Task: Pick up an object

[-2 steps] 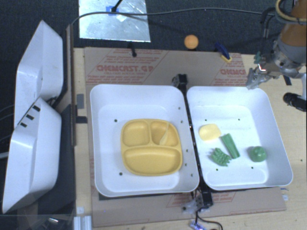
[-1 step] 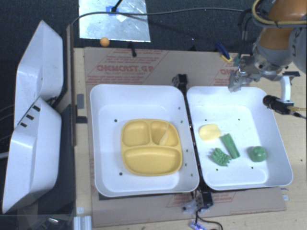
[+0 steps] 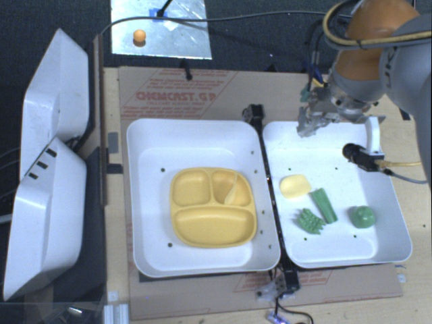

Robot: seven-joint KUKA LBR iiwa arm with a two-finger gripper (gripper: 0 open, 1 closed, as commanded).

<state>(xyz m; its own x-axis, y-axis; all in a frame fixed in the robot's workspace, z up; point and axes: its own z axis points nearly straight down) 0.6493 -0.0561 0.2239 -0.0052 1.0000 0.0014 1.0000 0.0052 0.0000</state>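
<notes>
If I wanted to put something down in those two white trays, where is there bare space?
In the right bin, the far half is bare, between the gripper and the pale yellow piece. Its near half is crowded: green stick, spiky green piece, green ball. In the left bin, the yellow divided plate leaves only margins.

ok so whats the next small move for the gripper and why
Probably move toward the near side of the right bin and descend: the gripper hovers at its far edge, while the pale yellow piece and green toys lie nearer the front.
</notes>
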